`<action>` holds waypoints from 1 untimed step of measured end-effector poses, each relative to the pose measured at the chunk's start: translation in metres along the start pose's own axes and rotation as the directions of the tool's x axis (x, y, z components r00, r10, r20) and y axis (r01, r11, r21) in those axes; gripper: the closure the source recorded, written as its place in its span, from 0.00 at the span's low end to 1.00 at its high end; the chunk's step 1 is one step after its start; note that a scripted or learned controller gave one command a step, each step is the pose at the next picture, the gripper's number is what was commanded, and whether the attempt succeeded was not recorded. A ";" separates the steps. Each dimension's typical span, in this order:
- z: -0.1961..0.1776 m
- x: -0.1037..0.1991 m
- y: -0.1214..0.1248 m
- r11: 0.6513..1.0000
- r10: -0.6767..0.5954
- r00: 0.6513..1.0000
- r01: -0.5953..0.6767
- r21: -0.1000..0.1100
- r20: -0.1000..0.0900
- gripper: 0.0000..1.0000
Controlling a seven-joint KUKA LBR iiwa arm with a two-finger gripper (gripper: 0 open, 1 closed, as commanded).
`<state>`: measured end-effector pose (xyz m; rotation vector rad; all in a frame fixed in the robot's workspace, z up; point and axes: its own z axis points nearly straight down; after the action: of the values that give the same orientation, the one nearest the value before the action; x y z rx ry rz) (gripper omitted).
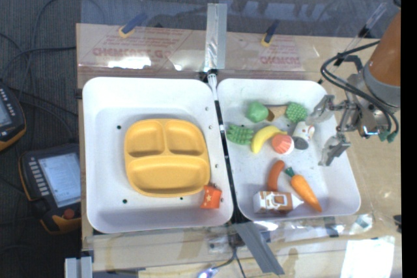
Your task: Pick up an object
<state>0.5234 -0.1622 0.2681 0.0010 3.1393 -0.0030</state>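
End effector (330, 130) spread wide, nothing held, at 3 o'clock of right white bin (339, 202); drop straight, w/ fingers straddling orange plastic carrot (304, 191).

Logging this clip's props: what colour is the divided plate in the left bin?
Yellow-orange all over, judged from the camera view; the divided plate lies in the left bin.

The bench (287, 52) carries 2 white bins (98, 159) side by side.

Bright even light, slightly soft focus
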 end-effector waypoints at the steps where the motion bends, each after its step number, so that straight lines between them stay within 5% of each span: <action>1: 0.148 -0.015 0.043 0.990 0.143 0.990 -0.143 -0.001 -0.003 0.00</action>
<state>0.5388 -0.1191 0.1205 0.2259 3.1340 -0.0005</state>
